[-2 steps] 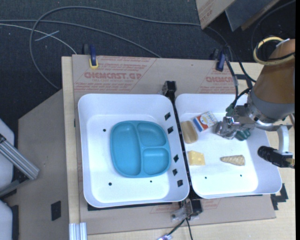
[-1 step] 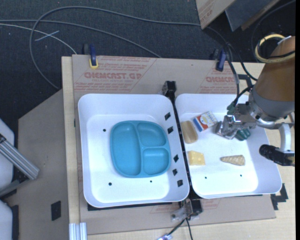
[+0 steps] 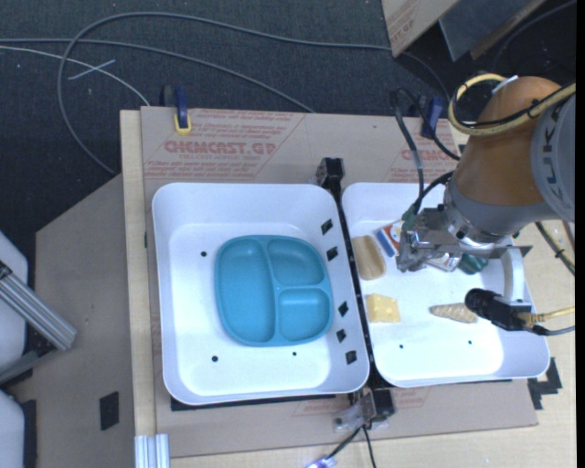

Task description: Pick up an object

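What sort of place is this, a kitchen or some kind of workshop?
Probably a robotics lab test bench, not a kitchen: a grey robot arm reaches over the right bin, the left bin holds a blue divided plate, and loose cables trail across the dark floor.

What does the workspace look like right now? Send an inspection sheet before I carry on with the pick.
Surface: brown printed bench board bearing two shallow white bins, left bin and right bin.
Job's things: in the right bin, tan oblong piece, pale yellow wedge, tan ribbed cone, partly hidden green item.
Clutter: blue divided plastic plate in the left bin.
Gripper: metal gripper over the right bin, by the green item; whether it holds anything cannot be told.
Cables: grey cables on the dark floor; black cable crossing the board.
Surroundings: cardboard box, aluminium rail.
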### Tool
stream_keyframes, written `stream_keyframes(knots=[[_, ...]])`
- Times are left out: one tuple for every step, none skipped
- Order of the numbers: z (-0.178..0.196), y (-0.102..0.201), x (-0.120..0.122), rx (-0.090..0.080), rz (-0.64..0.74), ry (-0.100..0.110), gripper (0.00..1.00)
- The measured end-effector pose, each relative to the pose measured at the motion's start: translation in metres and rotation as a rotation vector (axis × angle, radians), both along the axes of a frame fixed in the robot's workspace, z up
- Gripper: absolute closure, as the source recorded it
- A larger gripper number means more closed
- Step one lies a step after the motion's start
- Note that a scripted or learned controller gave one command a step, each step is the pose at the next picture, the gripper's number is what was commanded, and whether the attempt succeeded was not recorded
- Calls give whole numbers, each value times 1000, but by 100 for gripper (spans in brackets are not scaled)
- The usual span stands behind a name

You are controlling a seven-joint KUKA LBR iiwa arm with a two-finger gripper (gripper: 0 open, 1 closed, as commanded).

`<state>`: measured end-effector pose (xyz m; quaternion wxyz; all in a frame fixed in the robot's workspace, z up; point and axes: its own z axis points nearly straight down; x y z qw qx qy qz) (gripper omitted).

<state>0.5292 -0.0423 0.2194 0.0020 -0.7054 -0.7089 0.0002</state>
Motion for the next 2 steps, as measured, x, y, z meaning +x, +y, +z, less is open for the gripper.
stream_keyframes(knots=[[11, 55, -15, 2, 2, 0, 100], [19, 106, -19, 0, 2, -4, 100]])
